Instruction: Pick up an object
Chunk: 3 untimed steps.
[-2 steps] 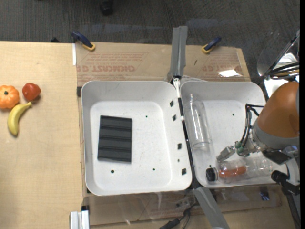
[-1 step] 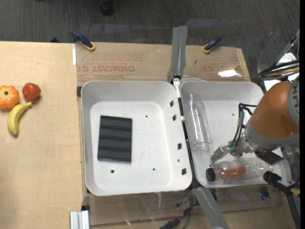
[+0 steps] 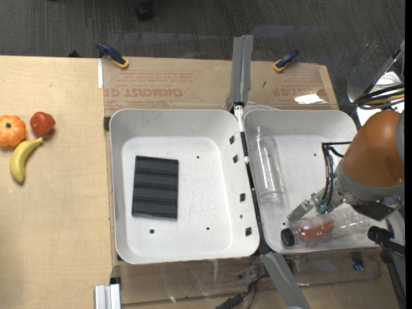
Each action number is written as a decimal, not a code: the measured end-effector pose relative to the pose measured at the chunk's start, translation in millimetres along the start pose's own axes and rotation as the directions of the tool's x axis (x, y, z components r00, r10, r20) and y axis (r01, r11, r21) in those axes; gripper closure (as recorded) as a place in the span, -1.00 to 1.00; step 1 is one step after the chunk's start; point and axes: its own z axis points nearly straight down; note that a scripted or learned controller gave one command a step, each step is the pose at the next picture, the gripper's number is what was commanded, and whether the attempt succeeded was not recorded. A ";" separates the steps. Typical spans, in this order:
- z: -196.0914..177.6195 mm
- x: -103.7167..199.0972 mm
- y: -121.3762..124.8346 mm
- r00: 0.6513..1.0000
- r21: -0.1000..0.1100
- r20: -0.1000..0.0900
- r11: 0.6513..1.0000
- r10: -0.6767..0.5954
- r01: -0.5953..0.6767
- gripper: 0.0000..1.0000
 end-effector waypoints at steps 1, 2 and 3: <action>-0.1 -36.3 48.6 0.980 0.000 0.002 0.980 0.197 -0.197 -1.00; -0.2 -44.1 -3.4 0.994 0.001 0.001 0.994 0.109 -0.109 -1.00; -3.7 -16.5 66.2 0.991 -0.004 0.023 0.992 0.128 -0.128 -1.00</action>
